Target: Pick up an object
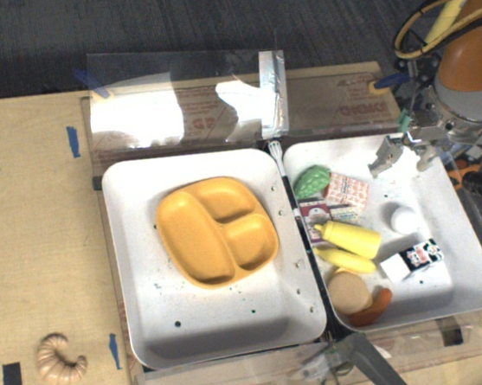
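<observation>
While the gripper (402, 152) hangs over the far right corner of the right bin (464, 230), nothing lies between its fingers; they look spread apart, released, though the view is small. Step in hand, by my reading: approach, before any grasp. No object lifted yet.

Right bin contents, all crowded toward its left and near side:
- green rounded item (312, 179) at the far left, against the dividing wall
- printed packet (346, 193) just beside it, red-and-white pattern
- second printed card or box (324, 214) under the packet's near edge
- yellow banana-like piece (348, 237), with another yellow piece (343, 259) touching it on the near side
- white round object (400, 217), apart from the rest, toward mid-bin
- small white box with black marks (410, 259)
- tan round item (349, 292) and an orange-red piece (378, 300) touching it, at the near edge

Left bin (137, 270) holds one yellow divided tray (217, 229), three compartments, nothing in them.

Outside the bins, a tan croissant-shaped toy (60, 357) on the bench (31, 257).

Next move, as I judge it: travel leftward and down. White round object is nearest and stands free; the clustered items risk a double contact.
</observation>
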`<state>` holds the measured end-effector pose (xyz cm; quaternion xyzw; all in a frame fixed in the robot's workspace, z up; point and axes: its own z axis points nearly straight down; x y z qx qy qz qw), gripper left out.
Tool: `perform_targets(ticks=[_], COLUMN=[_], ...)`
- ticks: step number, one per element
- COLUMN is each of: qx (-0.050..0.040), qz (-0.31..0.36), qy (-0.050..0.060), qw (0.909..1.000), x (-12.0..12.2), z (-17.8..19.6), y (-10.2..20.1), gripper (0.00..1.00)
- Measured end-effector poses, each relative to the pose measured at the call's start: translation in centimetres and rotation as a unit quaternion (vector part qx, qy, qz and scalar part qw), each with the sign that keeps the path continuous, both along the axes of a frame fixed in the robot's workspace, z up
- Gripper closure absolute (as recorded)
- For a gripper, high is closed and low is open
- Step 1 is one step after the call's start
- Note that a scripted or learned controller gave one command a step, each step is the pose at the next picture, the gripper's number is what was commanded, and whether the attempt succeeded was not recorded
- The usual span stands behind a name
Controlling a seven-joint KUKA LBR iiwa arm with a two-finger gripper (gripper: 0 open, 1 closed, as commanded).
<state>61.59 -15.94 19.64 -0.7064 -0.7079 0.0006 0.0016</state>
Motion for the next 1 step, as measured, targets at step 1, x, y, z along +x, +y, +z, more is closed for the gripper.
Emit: perform_targets(ticks=[1], qx=[-0.0002], qz=[0.017], qy=[0.001], qw=[0.9998], x=[-1.77], z=[1.76], y=[-0.34], gripper=[0.0])
